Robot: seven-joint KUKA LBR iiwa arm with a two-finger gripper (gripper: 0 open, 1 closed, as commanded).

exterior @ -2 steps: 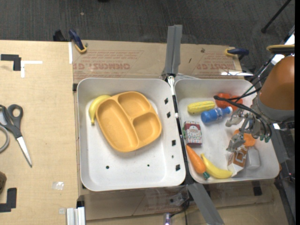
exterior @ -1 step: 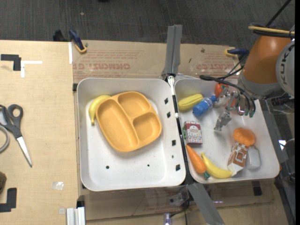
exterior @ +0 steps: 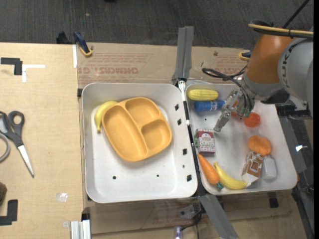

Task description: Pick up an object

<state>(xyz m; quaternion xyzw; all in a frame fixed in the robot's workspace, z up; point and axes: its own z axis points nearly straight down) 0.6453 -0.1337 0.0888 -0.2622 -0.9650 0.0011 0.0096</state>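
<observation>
gripper (exterior: 230,112) fingers spread, holding nothing | I go straight down on blue bottle (exterior: 206,106) | avoid corn (exterior: 202,94)

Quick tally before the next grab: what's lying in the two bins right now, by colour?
Yellow: 3 - corn cob, banana in the right bin, banana beside the divided plate
Orange: 4 - divided plate, carrot, round orange fruit, small red-orange piece
Blue: 1 - blue item
Printed packs: 2 - small carton, pouch
Total: 10
</observation>
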